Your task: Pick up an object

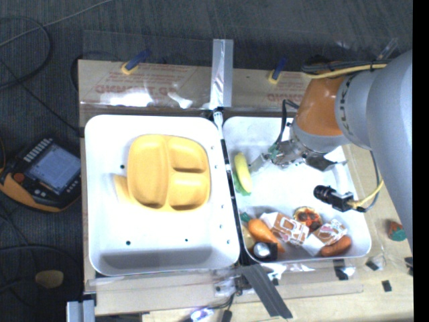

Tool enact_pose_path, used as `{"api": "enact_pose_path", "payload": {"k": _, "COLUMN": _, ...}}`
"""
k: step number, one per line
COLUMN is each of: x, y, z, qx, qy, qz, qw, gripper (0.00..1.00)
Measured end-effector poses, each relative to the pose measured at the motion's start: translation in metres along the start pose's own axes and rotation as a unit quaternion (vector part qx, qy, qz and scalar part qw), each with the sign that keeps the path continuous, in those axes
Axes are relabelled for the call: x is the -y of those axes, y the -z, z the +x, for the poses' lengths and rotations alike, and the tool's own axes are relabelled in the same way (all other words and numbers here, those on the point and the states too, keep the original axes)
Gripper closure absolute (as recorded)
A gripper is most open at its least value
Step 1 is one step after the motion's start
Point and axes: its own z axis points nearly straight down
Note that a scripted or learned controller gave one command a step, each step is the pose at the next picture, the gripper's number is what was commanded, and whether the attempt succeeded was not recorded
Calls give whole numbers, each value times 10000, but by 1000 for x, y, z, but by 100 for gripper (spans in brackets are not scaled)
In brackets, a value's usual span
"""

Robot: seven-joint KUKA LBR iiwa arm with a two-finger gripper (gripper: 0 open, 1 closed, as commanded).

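In the right bin point(355, 180), the banana point(241, 173) lies beside the claw point(268, 156).

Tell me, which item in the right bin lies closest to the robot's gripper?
The yellow-green banana, lying alone by the right bin's left wall beside the gripper; the carrot and others cluster along the near edge.

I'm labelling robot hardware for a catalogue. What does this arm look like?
The arm is thick, rounded and light grey, with an orange band above the wrist. Yellow and black cables run along it. The gripper is small, grey metal.
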Motion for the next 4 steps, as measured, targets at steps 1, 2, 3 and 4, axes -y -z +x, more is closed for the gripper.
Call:
{"api": "enact_pose_path", "payload": {"k": 1, "x": -42, "y": -1, "z": -6, "qx": -20, "qy": 99, "qz": -1, "qw": 9999, "gripper": 0}}
{"api": "enact_pose_path", "payload": {"k": 2, "x": -44, "y": 10, "z": -6, "qx": -27, "qy": 96, "qz": -21, "qw": 9999, "gripper": 100}}
{"api": "enact_pose_path", "payload": {"k": 3, "x": -44, "y": 10, "z": -6, "qx": -27, "qy": 96, "qz": -18, "qw": 9999, "gripper": 0}}
{"api": "enact_pose_path", "payload": {"k": 4, "x": -10, "y": 0, "z": -2, "qx": -10, "qy": 791, "qz": -13, "qw": 9969, "gripper": 0}}
